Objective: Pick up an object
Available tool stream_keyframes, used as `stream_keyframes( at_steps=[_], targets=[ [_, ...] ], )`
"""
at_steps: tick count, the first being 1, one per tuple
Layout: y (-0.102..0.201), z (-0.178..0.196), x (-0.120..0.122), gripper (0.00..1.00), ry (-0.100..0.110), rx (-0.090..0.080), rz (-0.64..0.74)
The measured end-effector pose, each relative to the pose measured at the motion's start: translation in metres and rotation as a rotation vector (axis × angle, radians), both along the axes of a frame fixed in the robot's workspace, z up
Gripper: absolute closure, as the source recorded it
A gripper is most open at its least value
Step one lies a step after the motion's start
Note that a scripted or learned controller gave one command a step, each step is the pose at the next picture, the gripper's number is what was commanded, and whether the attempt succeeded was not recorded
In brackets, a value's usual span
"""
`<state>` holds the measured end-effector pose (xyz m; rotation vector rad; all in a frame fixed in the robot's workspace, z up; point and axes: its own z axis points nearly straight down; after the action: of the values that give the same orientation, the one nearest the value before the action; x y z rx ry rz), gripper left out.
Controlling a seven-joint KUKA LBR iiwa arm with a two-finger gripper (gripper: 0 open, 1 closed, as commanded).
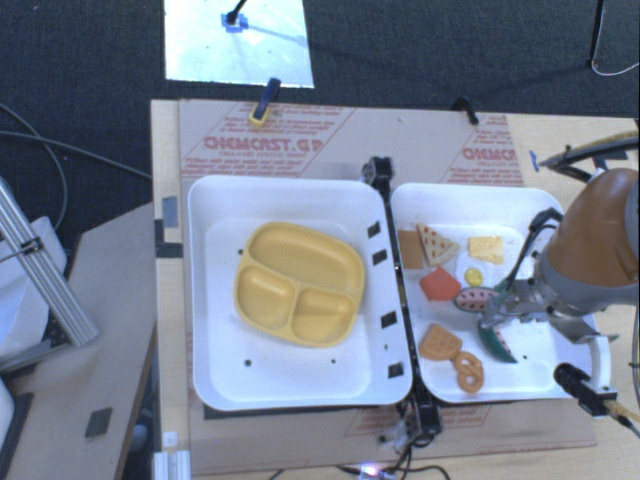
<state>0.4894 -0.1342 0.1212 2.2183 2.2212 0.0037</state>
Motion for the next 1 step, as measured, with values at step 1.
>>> stream_keyframes(
  at_steps=[1],
  targets=[
    [0.0, -0.0002, -0.0001, 0.0, 0.0, 0.0, 0.0]
  ],
)
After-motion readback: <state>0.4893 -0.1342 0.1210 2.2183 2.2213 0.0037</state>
